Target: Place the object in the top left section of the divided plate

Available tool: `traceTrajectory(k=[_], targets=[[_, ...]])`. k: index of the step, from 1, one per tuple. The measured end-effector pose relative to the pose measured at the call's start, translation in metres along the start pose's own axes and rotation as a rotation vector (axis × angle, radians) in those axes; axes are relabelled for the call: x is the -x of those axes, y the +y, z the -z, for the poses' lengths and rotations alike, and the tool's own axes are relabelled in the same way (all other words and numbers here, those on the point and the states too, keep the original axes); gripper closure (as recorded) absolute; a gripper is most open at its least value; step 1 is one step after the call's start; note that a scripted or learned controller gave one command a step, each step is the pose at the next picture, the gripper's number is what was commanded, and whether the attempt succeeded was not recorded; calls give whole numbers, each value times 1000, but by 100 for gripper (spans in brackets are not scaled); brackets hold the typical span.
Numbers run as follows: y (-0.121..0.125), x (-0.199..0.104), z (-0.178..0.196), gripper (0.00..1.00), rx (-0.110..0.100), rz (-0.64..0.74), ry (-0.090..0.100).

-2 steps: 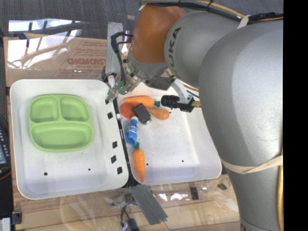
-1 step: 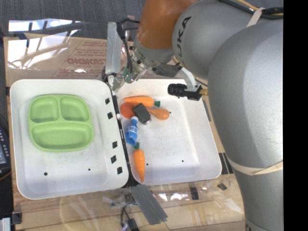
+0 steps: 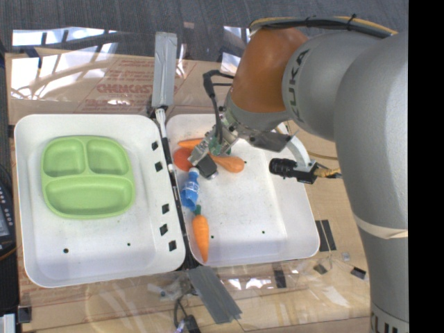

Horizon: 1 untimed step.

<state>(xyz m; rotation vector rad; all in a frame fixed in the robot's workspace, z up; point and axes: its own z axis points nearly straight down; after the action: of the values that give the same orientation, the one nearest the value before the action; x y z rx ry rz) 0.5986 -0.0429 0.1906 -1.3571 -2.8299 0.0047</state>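
A green divided plate point(image 3: 87, 176) lies in the left bin, with two small sections at the top and one wide section below. The right bin holds orange carrot-like toys: one point(image 3: 231, 163) just right of the gripper, one point(image 3: 189, 144) at its upper left, and one point(image 3: 200, 234) near the front-left corner. A round orange-red piece point(image 3: 181, 159) and a blue bottle point(image 3: 191, 190) lie along the bin's left wall. My gripper point(image 3: 206, 165) hangs low over the back-left of the right bin, among the orange toys.
The left bin point(image 3: 41, 255) and right bin point(image 3: 277, 241) meet at a taped divider wall point(image 3: 170, 186). The grey arm with its orange band point(image 3: 270, 68) covers the right bin's back right. A black cable fitting point(image 3: 291, 168) sticks out beside the wrist.
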Motion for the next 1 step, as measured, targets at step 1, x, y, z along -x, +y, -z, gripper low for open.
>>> traceTrajectory(k=[1], targets=[[-25, -31, -1, 100, -1, -206, 2]])
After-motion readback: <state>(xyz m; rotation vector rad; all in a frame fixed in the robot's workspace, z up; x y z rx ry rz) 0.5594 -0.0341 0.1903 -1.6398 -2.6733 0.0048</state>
